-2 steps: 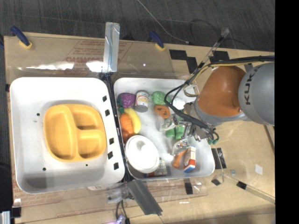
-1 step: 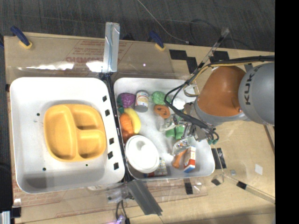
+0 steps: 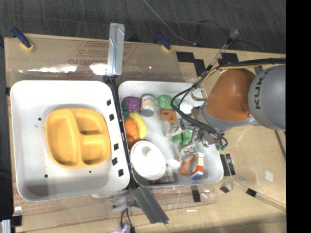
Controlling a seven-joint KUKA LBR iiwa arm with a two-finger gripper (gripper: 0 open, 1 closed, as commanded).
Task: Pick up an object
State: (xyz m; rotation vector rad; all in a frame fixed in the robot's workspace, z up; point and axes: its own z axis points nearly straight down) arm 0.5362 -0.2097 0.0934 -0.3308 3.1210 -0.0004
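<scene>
My gripper (image 3: 188,136) reaches from the right down into the right bin (image 3: 146,88), low among the objects near the bin's right-middle. A green object (image 3: 183,137) lies right at its tip. Just below are a small carton (image 3: 197,165) and an orange piece (image 3: 185,166). Toward the bin's left side lie a purple object (image 3: 130,104), a small can (image 3: 147,104), a green piece (image 3: 164,101), an orange item (image 3: 168,115), a yellow banana (image 3: 139,124), an orange fruit (image 3: 130,129) and a white bowl (image 3: 147,159).
The left bin (image 3: 29,101) holds a yellow divided tray (image 3: 77,136). A metal divider clip (image 3: 115,50) stands between the bins at the back. Cables (image 3: 204,76) loop over the arm's wrist above the right bin.
</scene>
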